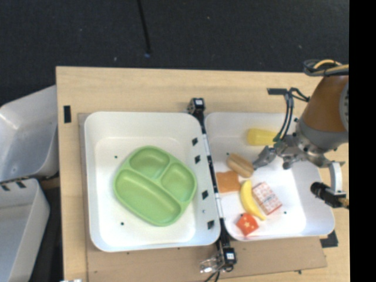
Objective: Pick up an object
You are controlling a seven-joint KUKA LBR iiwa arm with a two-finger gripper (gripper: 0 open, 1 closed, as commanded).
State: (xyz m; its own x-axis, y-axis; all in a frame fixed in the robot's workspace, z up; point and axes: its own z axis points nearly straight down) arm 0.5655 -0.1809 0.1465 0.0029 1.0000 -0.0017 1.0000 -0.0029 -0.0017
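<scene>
Wooden bench (147, 90) on dark floor (176, 22); two white bins, left bin (100, 228) with green tray (154, 185). Gripper (267, 156) state indeterminate.

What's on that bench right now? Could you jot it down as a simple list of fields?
left bin: holds a green divided plate
right bin: holds a yellow object, hot dog bun, orange slice, banana, small printed box, red object
gripper: over the right bin, beside the bun, holding nothing that can be seen
arm: reaches in from the right
</scene>
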